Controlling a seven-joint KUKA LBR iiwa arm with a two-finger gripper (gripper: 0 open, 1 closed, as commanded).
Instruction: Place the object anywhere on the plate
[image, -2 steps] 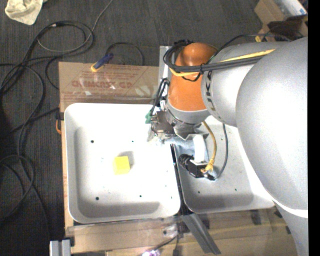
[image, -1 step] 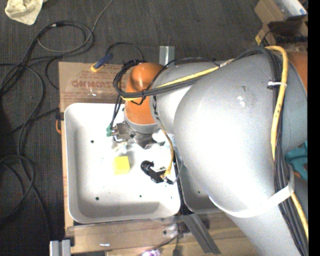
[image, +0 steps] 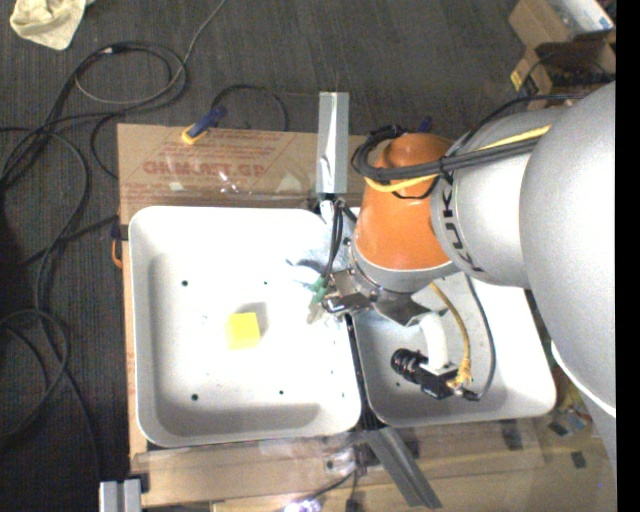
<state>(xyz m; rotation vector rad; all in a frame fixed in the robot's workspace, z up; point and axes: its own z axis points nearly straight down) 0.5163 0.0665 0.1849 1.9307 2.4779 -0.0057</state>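
Note:
A small yellow block (image: 245, 329) lies flat on the floor of the left white bin (image: 160, 250), a little left of that bin's middle. My gripper (image: 322, 295) hangs under the orange wrist band (image: 400, 215), over the right rim of the left bin, where the two bins meet. It is to the right of the block and apart from it by a good gap. A small green and blue bit (image: 316, 288) shows at the gripper's tip; I cannot make out what it is. The wrist hides most of the gripper.
The right white bin (image: 510, 390) sits largely under the grey arm (image: 560, 190). A black fitting with a yellow cable (image: 430, 372) hangs above its floor. A cardboard sheet (image: 220, 170) lies behind the bins, and loose cables (image: 60, 200) trail on the floor at left.

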